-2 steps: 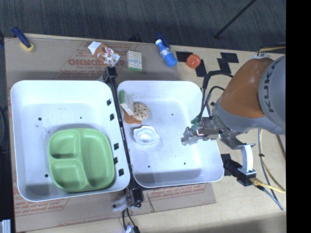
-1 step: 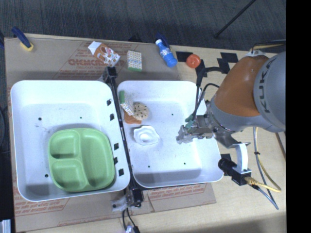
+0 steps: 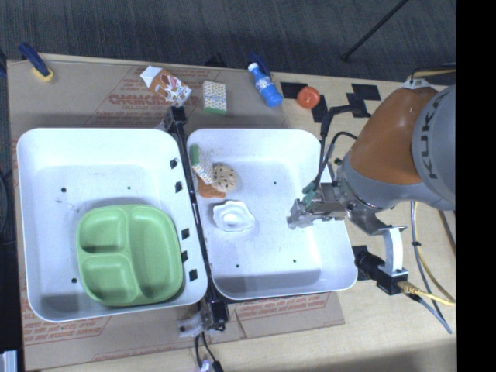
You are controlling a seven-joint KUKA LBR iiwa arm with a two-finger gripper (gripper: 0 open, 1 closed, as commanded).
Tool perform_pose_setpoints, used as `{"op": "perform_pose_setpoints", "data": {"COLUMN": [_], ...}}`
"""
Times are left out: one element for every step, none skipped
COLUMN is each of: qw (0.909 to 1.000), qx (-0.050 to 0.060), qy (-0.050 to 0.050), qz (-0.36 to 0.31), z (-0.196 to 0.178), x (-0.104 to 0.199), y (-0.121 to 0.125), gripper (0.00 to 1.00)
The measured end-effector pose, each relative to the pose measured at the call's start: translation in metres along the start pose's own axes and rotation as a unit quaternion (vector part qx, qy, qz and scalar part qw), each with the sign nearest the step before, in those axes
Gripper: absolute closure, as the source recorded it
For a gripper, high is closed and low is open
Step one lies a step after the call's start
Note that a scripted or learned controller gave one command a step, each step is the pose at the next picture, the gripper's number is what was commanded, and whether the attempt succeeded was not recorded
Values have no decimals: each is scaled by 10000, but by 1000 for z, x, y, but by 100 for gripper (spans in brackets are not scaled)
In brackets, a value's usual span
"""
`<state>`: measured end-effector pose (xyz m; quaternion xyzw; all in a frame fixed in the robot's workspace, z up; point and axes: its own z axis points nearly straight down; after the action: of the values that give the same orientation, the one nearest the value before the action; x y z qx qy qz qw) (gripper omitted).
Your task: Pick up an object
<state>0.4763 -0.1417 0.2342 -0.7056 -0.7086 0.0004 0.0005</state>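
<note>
A blue-and-yellow clip (image 3: 36,62) lies at the bench's far left corner. The left bin (image 3: 46,149) holds a green divided tray (image 3: 129,253) toward its near edge. Along the bench's far edge sit a snack packet (image 3: 165,87), a small patterned block (image 3: 215,96), a blue bottle (image 3: 265,84) and an orange ball (image 3: 308,96). In the right bin (image 3: 271,142), a cookie (image 3: 224,177) lies on an orange piece (image 3: 206,187) by the left wall, with a white fried-egg toy (image 3: 232,216) just nearer. The gripper (image 3: 299,215) hangs over the bin's right half, apart from these; whether it is parted or closed cannot be told, and nothing shows in its grasp.
</note>
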Motion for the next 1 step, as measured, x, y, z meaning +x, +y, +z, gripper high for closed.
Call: {"op": "perform_pose_setpoints", "data": {"qw": [10000], "qx": [-12], "qy": [1], "qz": [-7], "z": [-13], "x": [26], "y": [1], "gripper": [100]}}
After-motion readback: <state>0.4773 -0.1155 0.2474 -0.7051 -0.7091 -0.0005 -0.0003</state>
